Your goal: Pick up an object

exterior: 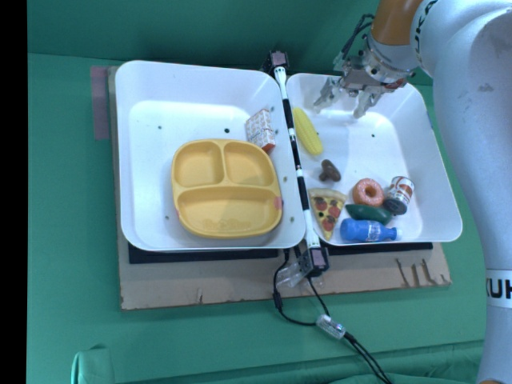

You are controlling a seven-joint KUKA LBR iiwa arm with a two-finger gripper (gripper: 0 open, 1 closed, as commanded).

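Note:
My gripper (342,104) hangs over the far end of the right bin (416,138), its fingers spread open with nothing between them. A yellow corn cob (307,130) lies just below and left of it, by the divider. Nearer the front of that bin lie a small brown piece (330,170), a pizza slice (326,210), a donut (368,191), a small can (398,193), a dark green vegetable (369,213) and a blue bottle (366,230). A yellow divided plate (226,188) and a small red-and-white box (261,129) sit in the left bin (160,102).
A black-and-white bar (291,142) runs between the two bins, with a cable trailing off the front of the brown board (200,282). My arm (472,94) comes down along the right side. Bare white floor lies in the right bin's far half.

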